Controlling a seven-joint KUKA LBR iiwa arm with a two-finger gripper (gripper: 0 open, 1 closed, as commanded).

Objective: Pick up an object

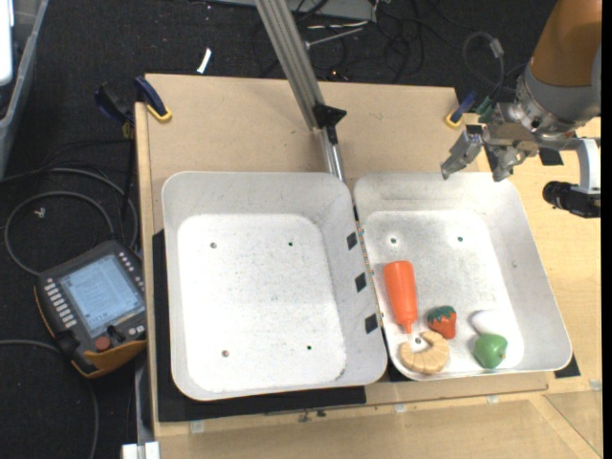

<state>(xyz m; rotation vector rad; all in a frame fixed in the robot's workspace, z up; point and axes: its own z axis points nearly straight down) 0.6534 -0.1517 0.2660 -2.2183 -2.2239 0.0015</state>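
The wooden bench (249, 122) carries two shallow white bins side by side: the left bin (191, 208) and the right bin (516, 247), whose near end holds every candidate for picking. The grey arm with its orange band (569, 36) comes in from the far right, and its gripper (480, 158) hangs above the far rim of the right bin with the two fingers splayed apart and nothing between them. The objects sit well apart from it, clustered toward the near edge: an orange carrot-shaped toy (401, 293) lying lengthwise near the bin's left wall, a small red strawberry-like piece (442, 320) just right of the carrot's near tip, a tan round pastry-like piece (425, 355) at the near rim, and a green pear-like piece (491, 350) to its right. From here the main risk is probably the crowding: the strawberry, pastry and carrot tip lie almost touching, so a descent aimed among them could pinch two at once or knock one aside. The pastry and pear also sit where the floor curves up into the rim, so a finger could strike the wall and close on nothing
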